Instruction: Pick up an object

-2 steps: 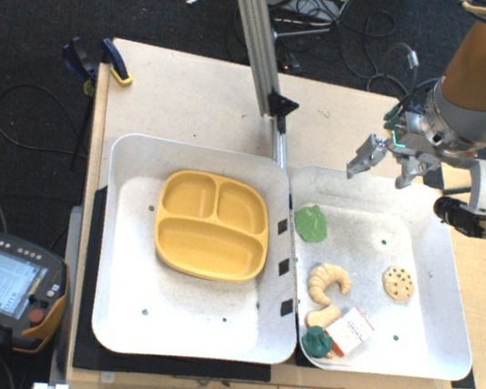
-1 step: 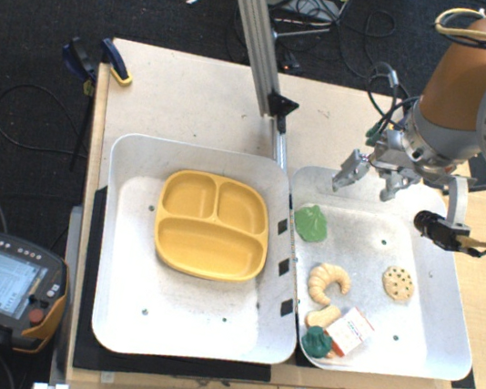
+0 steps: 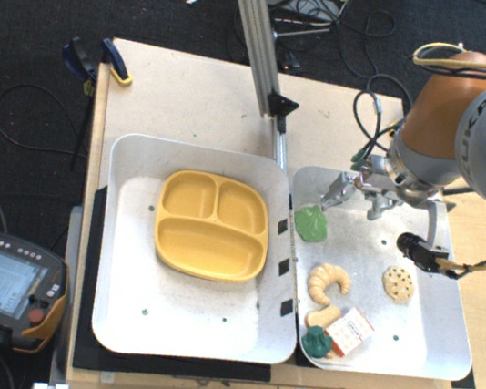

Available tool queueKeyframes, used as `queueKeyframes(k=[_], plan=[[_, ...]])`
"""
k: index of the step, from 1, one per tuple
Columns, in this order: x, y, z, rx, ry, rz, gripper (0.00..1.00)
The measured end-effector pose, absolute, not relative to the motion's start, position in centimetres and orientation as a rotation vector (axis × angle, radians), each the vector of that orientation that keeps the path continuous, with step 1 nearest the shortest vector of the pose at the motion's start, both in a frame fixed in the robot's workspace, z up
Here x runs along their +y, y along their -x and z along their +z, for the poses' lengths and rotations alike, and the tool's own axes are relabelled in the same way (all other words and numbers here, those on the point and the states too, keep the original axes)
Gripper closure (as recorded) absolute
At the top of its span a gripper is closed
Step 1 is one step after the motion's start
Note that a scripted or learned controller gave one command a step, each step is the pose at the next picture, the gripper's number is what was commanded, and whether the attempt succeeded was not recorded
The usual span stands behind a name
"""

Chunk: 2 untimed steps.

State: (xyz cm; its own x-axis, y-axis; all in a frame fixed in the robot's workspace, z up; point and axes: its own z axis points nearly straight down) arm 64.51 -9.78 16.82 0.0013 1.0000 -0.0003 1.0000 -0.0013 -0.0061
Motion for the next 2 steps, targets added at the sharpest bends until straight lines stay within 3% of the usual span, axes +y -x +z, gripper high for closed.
queueKeyframes(k=[1, 2], plan=[[-9.6, -64.8, 10.4, -2.218, 2.219, 0.007, 0.0], [-9.6, -65.0, 11.9, -2.222, 2.223, -0.001, 1.0]])
